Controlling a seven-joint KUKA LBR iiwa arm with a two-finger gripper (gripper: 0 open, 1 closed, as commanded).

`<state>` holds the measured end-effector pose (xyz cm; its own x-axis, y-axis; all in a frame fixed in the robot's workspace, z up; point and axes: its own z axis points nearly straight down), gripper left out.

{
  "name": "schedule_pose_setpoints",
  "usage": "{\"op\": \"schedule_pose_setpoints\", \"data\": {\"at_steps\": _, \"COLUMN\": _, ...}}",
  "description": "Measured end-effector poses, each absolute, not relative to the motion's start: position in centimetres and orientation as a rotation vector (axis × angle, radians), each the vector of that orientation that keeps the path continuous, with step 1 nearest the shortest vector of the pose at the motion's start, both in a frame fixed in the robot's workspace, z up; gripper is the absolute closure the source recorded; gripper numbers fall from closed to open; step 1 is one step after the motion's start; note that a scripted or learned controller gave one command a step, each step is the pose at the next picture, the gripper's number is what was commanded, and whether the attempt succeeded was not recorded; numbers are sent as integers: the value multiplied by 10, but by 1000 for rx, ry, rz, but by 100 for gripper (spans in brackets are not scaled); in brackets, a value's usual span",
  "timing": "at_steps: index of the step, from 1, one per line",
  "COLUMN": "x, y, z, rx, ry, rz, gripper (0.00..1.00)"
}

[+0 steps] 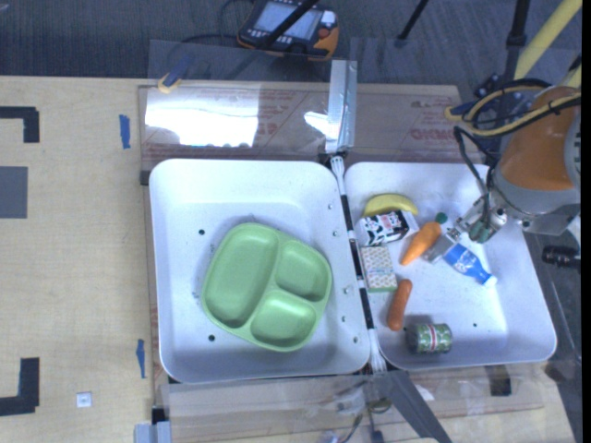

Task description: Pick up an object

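Observation:
My gripper hangs over the right bin, reaching in from the right below the orange band of the arm. Its tip is just above a blue and white packet and right of an orange carrot; whether it touches either I cannot tell. Further left lie a yellow banana, a black and white carton and a small checkered box. A second orange piece and a green can lie toward the front.
The left bin bears a green divided plate. A ridge separates the two bins. Cables and the arm's body crowd the right bin's far right corner. A clear panel stands behind the bins.

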<state>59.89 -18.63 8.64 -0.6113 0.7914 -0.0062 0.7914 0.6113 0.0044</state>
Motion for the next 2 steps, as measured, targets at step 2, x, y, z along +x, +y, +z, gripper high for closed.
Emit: {"op": "schedule_pose_setpoints", "data": {"at_steps": 2, "x": 627, "y": -136, "z": 180, "rx": 1632, "ry": 2679, "rz": 2, "gripper": 100}}
